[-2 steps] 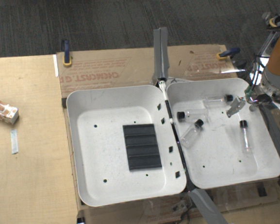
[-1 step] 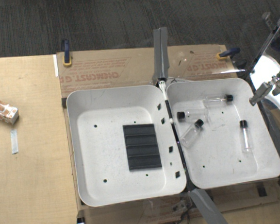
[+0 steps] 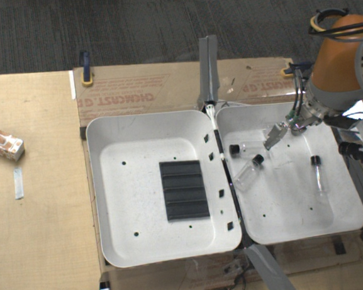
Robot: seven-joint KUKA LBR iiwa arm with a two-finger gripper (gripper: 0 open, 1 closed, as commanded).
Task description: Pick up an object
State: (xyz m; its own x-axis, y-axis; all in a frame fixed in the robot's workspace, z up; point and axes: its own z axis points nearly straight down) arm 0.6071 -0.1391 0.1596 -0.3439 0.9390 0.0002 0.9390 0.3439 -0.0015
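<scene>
My gripper (image 3: 274, 137) hangs over the back part of the right bin (image 3: 349, 218), reaching in from the upper right on the grey arm with the orange band (image 3: 338, 64). Just left of its tip lies a small clear vial with a black cap (image 3: 235, 149). A second clear vial with a black cap (image 3: 249, 170) lies tilted a little below and to the left of the tip. A third slim vial (image 3: 317, 173) lies toward the bin's right side. I see nothing held at the tip. A black ribbed rectangular block (image 3: 185, 189) lies flat in the middle of the left bin (image 3: 114, 242).
A metal divider post (image 3: 209, 69) rises at the back between the two bins. A small boxed item (image 3: 3, 143) and a white strip (image 3: 18, 184) lie on the wooden bench at the left. Clamps (image 3: 86, 67) hold the cardboard behind the bins.
</scene>
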